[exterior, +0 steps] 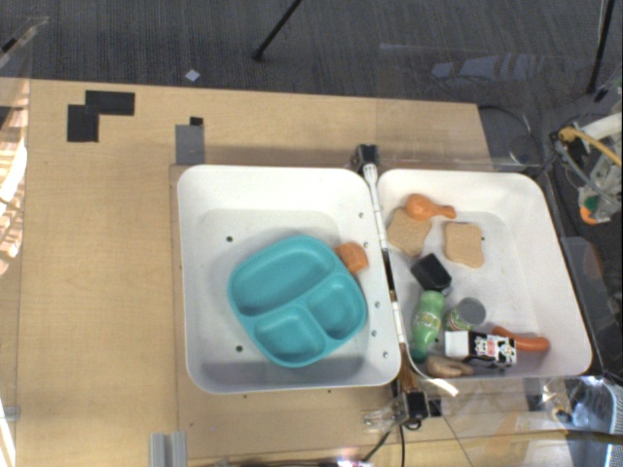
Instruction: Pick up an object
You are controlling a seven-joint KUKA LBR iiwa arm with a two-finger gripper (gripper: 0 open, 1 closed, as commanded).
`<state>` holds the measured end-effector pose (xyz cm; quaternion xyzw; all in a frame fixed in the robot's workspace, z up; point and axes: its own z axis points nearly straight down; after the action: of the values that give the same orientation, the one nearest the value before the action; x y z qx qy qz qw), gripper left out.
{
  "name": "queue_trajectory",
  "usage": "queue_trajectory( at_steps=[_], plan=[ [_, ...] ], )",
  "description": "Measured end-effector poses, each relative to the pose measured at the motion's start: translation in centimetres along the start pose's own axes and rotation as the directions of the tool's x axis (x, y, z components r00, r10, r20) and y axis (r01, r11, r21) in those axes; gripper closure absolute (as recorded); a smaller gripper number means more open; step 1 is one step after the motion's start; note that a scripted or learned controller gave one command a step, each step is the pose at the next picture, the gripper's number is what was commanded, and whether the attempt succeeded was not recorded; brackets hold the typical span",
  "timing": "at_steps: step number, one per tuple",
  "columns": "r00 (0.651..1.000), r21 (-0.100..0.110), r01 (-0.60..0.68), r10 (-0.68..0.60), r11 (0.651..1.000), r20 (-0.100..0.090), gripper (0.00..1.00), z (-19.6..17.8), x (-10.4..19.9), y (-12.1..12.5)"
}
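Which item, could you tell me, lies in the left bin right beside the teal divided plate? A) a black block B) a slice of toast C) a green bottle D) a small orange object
D: a small orange object lies against the upper right rim of the teal divided plate in the left bin, while the green bottle, black block and toast slices lie in the right bin.

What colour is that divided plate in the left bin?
Teal, a blue-green, all over; the divided plate shows clearly in the camera view, lying in the left bin.
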<state>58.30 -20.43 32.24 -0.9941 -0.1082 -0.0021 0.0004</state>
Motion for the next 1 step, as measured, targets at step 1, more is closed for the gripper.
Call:
queue_trajectory(
  at_steps=[1],
  plan=[
    [1.000,0.004,-0.005,0.005,1.000,0.009,1.00,6.31,-5.69,-2.49]
  ],
)
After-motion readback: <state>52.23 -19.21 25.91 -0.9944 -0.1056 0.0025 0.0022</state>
